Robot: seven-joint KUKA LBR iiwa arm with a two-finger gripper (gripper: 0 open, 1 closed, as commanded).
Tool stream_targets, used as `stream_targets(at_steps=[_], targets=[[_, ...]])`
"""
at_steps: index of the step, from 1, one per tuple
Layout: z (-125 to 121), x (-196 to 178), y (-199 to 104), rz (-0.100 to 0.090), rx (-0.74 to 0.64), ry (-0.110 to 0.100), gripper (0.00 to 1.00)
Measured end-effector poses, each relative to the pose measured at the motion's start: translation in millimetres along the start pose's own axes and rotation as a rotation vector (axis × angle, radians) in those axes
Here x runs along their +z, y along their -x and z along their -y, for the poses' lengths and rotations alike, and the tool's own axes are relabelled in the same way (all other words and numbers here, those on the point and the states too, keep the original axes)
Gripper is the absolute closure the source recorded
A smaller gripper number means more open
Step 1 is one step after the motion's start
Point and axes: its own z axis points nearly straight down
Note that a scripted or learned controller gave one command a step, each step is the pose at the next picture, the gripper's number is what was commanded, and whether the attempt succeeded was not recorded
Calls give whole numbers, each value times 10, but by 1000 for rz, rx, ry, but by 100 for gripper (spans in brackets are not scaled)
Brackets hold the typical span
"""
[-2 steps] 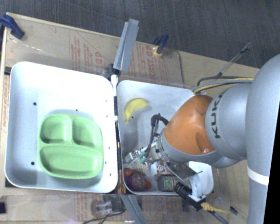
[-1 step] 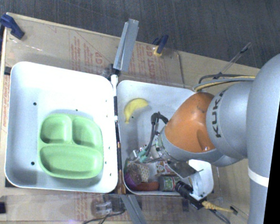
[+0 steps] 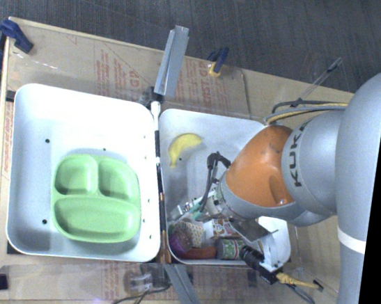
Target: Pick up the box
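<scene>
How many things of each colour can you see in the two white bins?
Green: 1, the green tray in the left bin
Yellow: 1, the banana in the right bin
Purple: 1, a purple thing
Red: 1, a red thing
Total: 4. The arm hides more of the pile.

The arm [image 3: 345, 155] is built of bulky rounded grey segments with a smooth, slightly glossy shell. A broad orange band [image 3: 262, 168] wraps the section above the wrist. Black letters of the maker's name are partly visible on the grey casing. Yellow and black cables [image 3: 302, 107] loop alongside it.
</scene>
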Motion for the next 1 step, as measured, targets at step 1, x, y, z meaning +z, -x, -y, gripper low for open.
stream_targets(at_steps=[1], targets=[[71,179,4,-20,471,-19,0]])
